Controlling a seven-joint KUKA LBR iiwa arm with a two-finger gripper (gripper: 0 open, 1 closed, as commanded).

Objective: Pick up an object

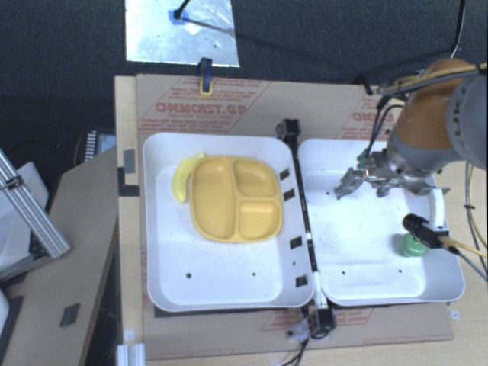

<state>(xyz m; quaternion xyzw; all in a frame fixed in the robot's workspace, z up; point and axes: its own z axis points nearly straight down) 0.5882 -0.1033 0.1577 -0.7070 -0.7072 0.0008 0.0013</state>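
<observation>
My gripper (pixel 364 186) hangs over the upper part of the right bin (pixel 358 273), its two fingers spread apart with nothing between them, so it is open. A small round green object (pixel 412 245) lies near the right wall of that bin, below and to the right of the gripper and apart from it. A black part on a white bracket partly covers the green object's top. In the left bin (pixel 164 273) a yellow divided plate (pixel 232 198) lies flat, with a yellow banana (pixel 181 178) tucked against its left edge.
A black divider strip with clips (pixel 300 212) runs between the two bins. The arm's orange and grey wrist (pixel 431 124) looms over the right bin's upper right corner. Cables trail along the right side. A yellow clamp (pixel 206 78) sits at the board's far edge.
</observation>
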